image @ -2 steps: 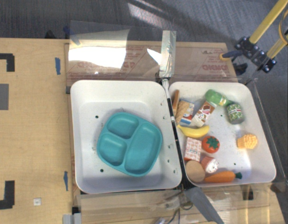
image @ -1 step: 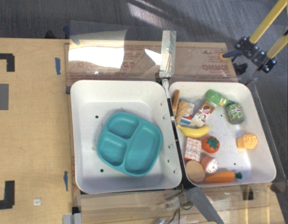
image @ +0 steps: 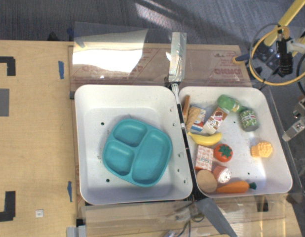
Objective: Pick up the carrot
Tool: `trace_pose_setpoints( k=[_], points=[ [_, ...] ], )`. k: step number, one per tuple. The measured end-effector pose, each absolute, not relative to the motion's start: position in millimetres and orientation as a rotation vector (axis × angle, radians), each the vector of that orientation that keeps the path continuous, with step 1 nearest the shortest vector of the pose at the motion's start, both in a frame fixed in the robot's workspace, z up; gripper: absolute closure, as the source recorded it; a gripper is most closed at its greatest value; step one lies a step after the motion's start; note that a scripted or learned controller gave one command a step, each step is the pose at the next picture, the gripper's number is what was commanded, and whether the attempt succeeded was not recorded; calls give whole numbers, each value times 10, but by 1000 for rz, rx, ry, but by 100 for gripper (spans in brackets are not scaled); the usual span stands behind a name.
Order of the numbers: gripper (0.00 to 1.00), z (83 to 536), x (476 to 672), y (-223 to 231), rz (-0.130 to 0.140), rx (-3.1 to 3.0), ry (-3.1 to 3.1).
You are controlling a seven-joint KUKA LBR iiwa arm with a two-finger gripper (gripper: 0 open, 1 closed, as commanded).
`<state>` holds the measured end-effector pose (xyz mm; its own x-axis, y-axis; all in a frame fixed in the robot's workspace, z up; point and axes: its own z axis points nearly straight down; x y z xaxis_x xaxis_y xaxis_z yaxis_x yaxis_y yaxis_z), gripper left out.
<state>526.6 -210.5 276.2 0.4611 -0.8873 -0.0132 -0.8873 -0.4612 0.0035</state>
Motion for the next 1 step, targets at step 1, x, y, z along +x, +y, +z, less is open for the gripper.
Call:
trace_pose_setpoints(
  k=[1],
  points=[
    [0,2827,5284,-2118,0,-2681,1630]
  ],
)
